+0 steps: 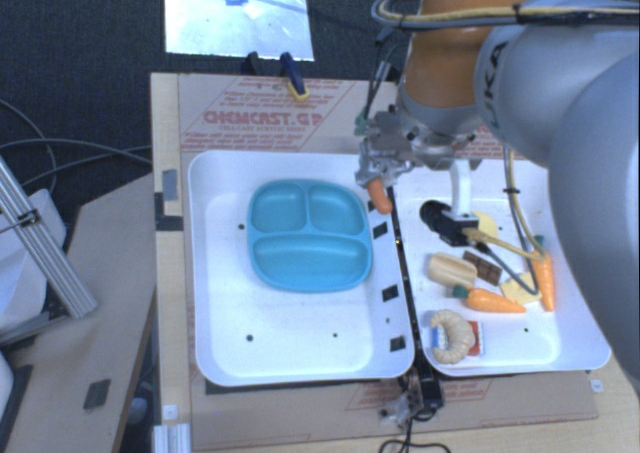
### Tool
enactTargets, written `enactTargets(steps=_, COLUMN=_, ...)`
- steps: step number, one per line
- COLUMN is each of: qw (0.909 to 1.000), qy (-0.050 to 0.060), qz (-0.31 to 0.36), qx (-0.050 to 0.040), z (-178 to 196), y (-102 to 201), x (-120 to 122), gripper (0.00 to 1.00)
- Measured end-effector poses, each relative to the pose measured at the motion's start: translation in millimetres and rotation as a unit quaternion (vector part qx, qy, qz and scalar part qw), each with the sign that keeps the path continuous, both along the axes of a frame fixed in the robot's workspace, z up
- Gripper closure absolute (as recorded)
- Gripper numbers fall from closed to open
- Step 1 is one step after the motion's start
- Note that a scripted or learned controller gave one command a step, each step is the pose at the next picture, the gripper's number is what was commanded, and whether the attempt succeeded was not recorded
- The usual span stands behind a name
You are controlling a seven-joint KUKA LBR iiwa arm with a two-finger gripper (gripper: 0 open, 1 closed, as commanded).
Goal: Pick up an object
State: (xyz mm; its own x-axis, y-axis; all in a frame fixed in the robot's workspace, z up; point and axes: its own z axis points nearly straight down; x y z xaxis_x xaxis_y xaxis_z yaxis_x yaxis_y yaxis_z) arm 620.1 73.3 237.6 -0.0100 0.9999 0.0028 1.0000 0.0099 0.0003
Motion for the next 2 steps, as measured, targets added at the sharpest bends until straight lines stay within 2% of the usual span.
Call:
enactTargets(steps=1, qw=1.0000, qy=0.000, qz=-0.001, qx=-0.0012, z=-23.9, y=27.9, x=-1.1, gripper=1.00)
enactTargets(steps=2, qw=1.0000, qy=-0.001, qz=-0.002, qx=-0.0008, z=-3.1, y=32.8, x=0.6, gripper=1.00)
